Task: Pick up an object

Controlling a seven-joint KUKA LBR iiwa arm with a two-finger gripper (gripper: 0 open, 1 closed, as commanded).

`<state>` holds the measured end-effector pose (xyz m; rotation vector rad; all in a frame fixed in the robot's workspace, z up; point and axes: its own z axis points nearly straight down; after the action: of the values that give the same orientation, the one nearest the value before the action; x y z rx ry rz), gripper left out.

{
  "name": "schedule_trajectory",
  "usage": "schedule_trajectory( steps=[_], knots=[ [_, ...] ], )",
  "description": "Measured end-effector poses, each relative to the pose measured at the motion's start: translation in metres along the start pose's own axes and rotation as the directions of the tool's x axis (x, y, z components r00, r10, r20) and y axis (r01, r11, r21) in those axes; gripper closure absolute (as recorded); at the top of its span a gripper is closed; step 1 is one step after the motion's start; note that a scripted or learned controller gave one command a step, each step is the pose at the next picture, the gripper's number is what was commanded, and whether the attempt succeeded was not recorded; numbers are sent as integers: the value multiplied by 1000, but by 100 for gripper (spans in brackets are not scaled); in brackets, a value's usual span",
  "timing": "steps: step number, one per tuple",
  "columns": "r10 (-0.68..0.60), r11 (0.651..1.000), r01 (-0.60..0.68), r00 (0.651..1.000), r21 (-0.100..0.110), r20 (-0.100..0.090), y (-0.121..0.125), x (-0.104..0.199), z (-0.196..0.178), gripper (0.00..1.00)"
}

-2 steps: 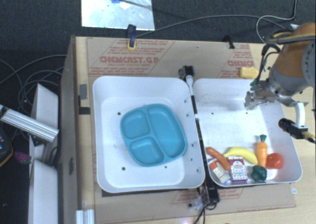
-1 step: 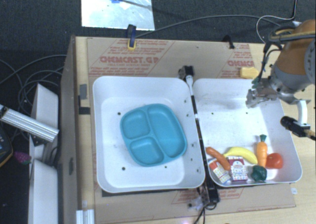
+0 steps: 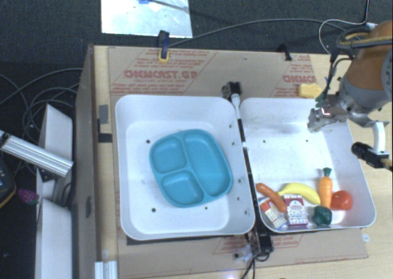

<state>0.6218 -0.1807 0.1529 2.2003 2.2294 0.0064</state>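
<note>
Camera view: gripper [image 3: 319,118] above the right bin's [image 3: 276,142] far edge, jaw state indiscernible, well apart from the toy food at the near corner: banana [image 3: 301,192], carrot [image 3: 325,187], tomato [image 3: 341,200], small carton [image 3: 296,211]. Left bin [image 3: 138,149] holds a blue divided plate [image 3: 190,166]. Advice: travel nearward, pick one isolated piece, descend centred.

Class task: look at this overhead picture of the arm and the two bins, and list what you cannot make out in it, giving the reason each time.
- Gripper in the camera view: small and blurred against the right bin, so open or shut is unclear.
- Arm: cut off by the right edge.
- Small carton: print too small to read.
- Packet at the bin's near wall: partly under the sausage, kind unclear.
- Green item by the tomato: too small to identify.
</note>
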Motion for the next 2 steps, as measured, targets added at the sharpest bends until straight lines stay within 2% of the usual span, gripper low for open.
schedule_trajectory(
  steps=[1, 2],
  knots=[
    [9, 1000, -9, 1000, 7, -4, -63, 66, -20, 100],
    [9, 1000, -9, 1000, 7, -4, -33, 129, -33, 100]
  ],
)
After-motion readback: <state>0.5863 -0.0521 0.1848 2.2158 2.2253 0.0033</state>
